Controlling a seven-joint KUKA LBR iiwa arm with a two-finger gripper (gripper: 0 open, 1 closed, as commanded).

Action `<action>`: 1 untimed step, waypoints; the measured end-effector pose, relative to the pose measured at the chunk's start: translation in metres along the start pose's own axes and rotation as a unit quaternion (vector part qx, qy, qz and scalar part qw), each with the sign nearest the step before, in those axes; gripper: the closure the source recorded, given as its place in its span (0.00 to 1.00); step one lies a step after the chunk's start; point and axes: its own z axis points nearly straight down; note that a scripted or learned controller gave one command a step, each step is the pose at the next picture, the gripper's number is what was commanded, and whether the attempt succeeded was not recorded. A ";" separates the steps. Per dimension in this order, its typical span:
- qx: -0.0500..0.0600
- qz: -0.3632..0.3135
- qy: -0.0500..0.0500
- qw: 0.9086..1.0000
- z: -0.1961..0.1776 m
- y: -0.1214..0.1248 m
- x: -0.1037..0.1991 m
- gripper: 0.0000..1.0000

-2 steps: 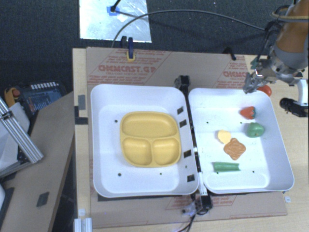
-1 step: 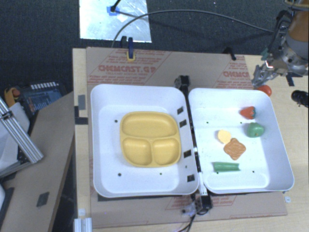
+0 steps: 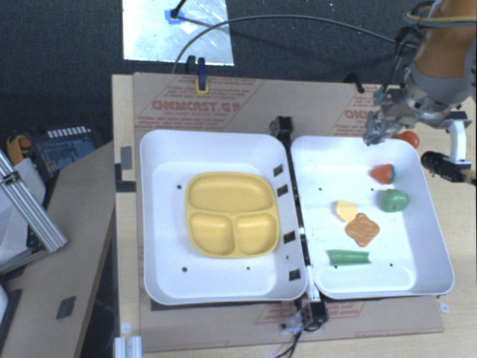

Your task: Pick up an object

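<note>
The right bin (image 3: 417, 274) holds several toy foods: a red strawberry-like piece (image 3: 383, 174), a green round piece (image 3: 393, 199), a pale yellow piece (image 3: 345, 210), an orange-brown waffle-like piece (image 3: 362, 230) and a flat green pod (image 3: 348, 257). My gripper (image 3: 375, 133) hangs above the far edge of the right bin, up and left of the red piece. An orange-red piece (image 3: 408, 138) lies just behind the gripper near the bin's far rim. Nothing is visible between the fingers.
The left bin (image 3: 160, 274) carries a yellow divided plate (image 3: 231, 213) in its middle. A black clamp (image 3: 282, 127) sits at the top of the seam between the bins. Cardboard lies under both bins.
</note>
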 end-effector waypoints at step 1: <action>0.000 0.000 0.000 1.000 0.013 -0.014 0.051 1.00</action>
